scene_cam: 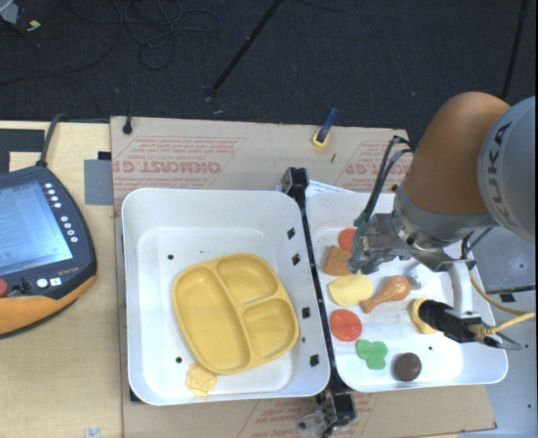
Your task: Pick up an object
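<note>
While the grey arm (470, 167) reaches in from the right, its jaws (367, 252) hang low over the right bin (488, 368), above the toy food; whether they are parted or closed cannot be told. Just beneath lie a pale yellow piece (350, 289), a drumstick (387, 292), a red slice (346, 324), a green piece (371, 352) and a brown round (407, 366). A yellow divided tray (235, 311) sits in the left bin (146, 245).

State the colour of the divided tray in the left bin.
Yellow: the divided tray shows plainly in the camera view.
</note>
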{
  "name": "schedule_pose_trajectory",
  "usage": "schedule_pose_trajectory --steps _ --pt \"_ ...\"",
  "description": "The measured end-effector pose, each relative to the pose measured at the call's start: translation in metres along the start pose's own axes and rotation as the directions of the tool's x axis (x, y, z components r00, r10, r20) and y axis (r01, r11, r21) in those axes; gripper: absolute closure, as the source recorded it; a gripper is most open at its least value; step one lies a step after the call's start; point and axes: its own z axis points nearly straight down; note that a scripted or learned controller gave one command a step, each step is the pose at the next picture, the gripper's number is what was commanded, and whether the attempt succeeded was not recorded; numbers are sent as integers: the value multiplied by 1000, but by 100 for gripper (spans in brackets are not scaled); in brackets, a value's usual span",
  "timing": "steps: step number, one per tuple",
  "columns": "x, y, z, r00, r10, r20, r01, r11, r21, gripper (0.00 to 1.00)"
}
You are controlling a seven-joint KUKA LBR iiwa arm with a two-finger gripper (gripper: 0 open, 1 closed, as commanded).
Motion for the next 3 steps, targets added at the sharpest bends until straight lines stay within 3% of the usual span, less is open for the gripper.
schedule_pose_trajectory --steps 1,2,3 --pt "-35 -41 -43 1000 9 2 -9 1000 10 100" --pt "17 -5 -90 1000 1 1 -1 1000 6 100" --pt "107 -40 -176 1000 -4 -2 4 1000 5 100"
